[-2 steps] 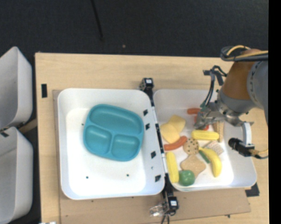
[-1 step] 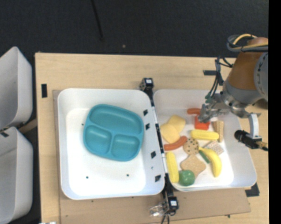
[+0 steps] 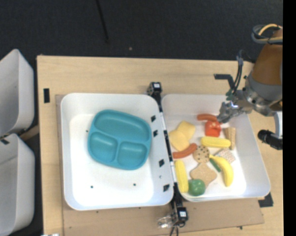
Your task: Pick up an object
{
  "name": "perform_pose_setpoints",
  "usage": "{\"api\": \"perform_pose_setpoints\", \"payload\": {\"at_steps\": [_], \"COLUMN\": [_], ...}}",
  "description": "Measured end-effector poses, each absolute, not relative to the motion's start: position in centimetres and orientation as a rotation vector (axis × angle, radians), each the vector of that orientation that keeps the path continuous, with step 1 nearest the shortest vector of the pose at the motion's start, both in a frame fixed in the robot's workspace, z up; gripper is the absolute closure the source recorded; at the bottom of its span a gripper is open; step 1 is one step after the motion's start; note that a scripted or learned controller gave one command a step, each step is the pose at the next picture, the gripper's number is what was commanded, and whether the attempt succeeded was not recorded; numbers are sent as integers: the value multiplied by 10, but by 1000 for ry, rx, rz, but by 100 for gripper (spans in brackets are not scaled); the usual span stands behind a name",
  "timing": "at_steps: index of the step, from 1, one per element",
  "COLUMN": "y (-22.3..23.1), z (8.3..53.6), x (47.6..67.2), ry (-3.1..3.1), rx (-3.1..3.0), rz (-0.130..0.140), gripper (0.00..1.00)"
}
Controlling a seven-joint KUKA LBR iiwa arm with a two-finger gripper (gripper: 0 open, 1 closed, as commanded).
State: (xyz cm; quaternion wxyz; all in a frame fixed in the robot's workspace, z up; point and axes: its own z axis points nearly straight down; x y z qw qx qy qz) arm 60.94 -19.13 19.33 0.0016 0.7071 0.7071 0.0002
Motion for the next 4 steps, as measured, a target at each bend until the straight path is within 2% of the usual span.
{"api": "perform_pose_setpoints", "payload": {"at_steps": [1,2,4], "y": [-193,-157,-52], "z": [242,241,250], "x": [611,593,554], "ry": [2221,2228,2230], "rx": [2216,2218,2217], "rz": [1,-3,-2], "gripper": [100,100,100]}}
